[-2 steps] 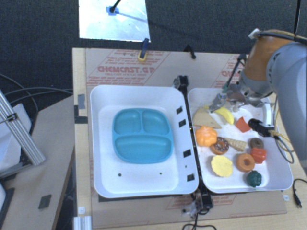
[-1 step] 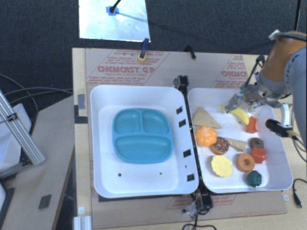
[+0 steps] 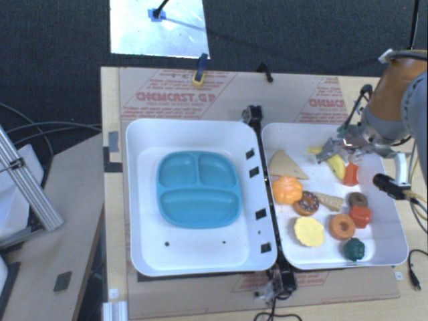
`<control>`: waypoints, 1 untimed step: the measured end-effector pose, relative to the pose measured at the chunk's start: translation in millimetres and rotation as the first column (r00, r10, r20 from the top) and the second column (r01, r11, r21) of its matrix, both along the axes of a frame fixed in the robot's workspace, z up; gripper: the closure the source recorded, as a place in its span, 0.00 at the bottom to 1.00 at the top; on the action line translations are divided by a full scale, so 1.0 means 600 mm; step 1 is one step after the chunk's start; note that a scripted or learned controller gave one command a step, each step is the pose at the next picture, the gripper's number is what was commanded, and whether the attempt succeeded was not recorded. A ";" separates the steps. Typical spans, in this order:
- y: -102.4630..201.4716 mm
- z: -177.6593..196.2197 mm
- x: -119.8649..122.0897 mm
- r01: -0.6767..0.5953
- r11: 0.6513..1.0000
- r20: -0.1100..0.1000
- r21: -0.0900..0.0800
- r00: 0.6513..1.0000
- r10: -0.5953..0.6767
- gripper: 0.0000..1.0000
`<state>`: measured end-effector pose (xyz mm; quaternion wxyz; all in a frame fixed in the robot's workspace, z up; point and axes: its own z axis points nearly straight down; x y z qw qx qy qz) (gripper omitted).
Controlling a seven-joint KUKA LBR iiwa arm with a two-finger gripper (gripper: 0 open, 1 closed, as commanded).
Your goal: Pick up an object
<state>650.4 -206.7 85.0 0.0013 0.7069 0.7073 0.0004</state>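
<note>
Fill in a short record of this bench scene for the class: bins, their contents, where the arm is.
left bin: holds a blue divided plate
right bin: toy food, including an orange pumpkin, a yellow round, a ring doughnut, a green piece
arm: reaches in from the right
gripper: low over the right bin's far side, by a yellow and red piece
</note>
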 end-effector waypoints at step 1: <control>-0.001 0.000 -0.123 0.002 1.000 -0.005 0.002 1.000 -0.002 0.00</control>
